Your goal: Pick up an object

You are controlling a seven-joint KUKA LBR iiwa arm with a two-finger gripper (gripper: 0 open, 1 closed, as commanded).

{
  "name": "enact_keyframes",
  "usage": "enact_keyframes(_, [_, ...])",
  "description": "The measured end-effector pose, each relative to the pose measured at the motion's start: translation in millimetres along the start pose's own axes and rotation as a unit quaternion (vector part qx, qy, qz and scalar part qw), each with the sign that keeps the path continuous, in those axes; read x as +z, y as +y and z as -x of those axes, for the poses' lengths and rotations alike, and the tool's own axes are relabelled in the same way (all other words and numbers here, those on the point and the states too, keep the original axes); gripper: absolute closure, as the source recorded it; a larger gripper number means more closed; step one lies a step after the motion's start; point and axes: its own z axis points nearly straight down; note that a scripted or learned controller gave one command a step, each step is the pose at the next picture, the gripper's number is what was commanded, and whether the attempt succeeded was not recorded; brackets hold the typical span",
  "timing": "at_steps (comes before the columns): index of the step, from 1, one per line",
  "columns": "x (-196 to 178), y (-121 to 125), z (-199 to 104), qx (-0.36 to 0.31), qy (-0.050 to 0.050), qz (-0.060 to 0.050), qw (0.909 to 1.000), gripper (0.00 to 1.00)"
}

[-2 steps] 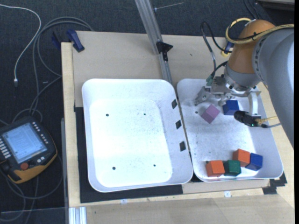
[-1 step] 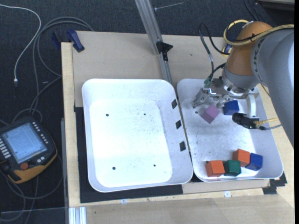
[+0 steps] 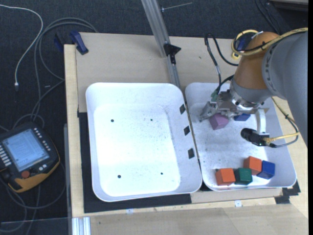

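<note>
My gripper (image 3: 216, 110) hangs low over the back part of the right bin (image 3: 281, 131), under the orange-banded wrist. A purple block (image 3: 219, 122) lies right beneath it, touching or nearly touching it. A small blue piece (image 3: 242, 116) peeks out just to the right of the gripper, partly hidden by the wrist. Along the bin's front edge sits a cluster: an orange block (image 3: 225, 176), a green block (image 3: 243, 176), a second orange block (image 3: 254, 163) and a blue block (image 3: 267, 169).
The left bin (image 3: 132, 141) lies beside the right one, with black clips (image 3: 186, 130) on the wall between them. A metal pole (image 3: 155, 18) slants in from the back. A black cable fitting (image 3: 253, 136) hangs over the right bin's middle.
</note>
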Motion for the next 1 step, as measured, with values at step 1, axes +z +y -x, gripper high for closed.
enact_keyframes(1, [-10.9, 1.7, -0.1, -0.001, 0.0, 0.002, 1.0, 1.0])
